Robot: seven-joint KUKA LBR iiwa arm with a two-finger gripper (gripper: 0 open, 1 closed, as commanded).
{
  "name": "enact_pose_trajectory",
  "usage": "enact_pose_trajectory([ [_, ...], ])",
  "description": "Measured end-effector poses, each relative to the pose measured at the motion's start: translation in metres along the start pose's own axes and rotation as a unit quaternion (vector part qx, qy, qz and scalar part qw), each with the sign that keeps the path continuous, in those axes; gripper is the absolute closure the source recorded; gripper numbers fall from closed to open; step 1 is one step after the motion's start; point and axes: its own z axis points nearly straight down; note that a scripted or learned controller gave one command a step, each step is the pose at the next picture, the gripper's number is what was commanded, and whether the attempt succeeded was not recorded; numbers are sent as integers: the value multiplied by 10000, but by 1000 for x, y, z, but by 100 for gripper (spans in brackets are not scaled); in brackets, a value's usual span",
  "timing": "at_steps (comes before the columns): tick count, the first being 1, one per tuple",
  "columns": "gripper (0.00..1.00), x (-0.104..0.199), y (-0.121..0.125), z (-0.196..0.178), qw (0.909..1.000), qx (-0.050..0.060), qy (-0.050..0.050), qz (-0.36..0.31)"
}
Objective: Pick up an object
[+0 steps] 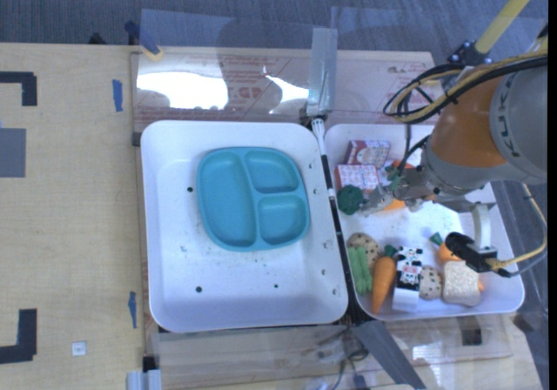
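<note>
- left bin (165, 292): teal divided plate (253, 198) lying flat near centre
- right bin (509, 297): dark green item (350, 198) at left edge, pink boxes (364, 164) at back, carrot (381, 282), cow toy (409, 268), bread piece (461, 283) along front
- gripper (402, 191): low over right bin beside the boxes; finger gap hidden, grip cannot tell
- arm (487, 131) reaches in from right

A teal divided plate (253, 198) lies in the left white bin (165, 231).
</note>
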Motion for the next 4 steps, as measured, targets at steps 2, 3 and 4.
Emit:
enact_pose_trajectory([
  [2, 100, -30, 91, 14, 9996, 248, 2, 92],
  [3, 100, -30, 91, 5, 9996, 254, -7, 88],
  [4, 100, 58, 104, -81, 9974, 69, 3, -715],
])
